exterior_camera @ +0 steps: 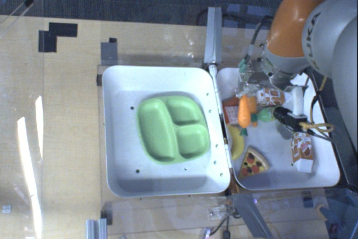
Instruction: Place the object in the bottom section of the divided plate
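Note:
A green divided plate [170, 129] lies in the middle of the left bin [120, 92], with one long section on its left and two smaller ones on its right. Nothing lies on the plate. My gripper [248, 90] hangs over the upper left part of the right bin [327, 173]. Right beneath it an orange toy carrot [244, 111] stands on end, its top touching or very near the gripper. Whether the carrot is held cannot be made out.
The right bin also holds a yellow banana [237, 143], a pizza slice [253, 162], a red packet [230, 112], a small green item [263, 116] and two printed cartons [302, 151] [271, 97]. A metal bar [212, 36] stands between the bins.

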You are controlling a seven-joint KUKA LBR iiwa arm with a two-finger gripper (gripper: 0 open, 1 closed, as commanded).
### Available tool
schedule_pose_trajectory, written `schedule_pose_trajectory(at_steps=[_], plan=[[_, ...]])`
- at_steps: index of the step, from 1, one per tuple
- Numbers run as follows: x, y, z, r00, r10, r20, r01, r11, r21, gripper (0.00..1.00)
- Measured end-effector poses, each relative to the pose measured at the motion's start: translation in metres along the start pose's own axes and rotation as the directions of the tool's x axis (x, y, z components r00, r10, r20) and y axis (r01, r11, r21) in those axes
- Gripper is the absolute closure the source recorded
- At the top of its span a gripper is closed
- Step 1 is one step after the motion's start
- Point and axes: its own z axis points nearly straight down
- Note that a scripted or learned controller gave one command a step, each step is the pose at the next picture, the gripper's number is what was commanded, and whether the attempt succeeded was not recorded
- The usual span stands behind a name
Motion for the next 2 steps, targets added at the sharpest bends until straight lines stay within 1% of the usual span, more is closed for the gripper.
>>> schedule_pose_trajectory(at_steps=[1, 2], plan=[[0.081, -0.009, 0.000, 0.995, 0.099, -0.003, -0.099, 0.995, 0.001, 1.00], [0.165, -0.014, -0.021, 0.932, -0.363, -0.002, 0.363, 0.932, -0.003, 1.00]])
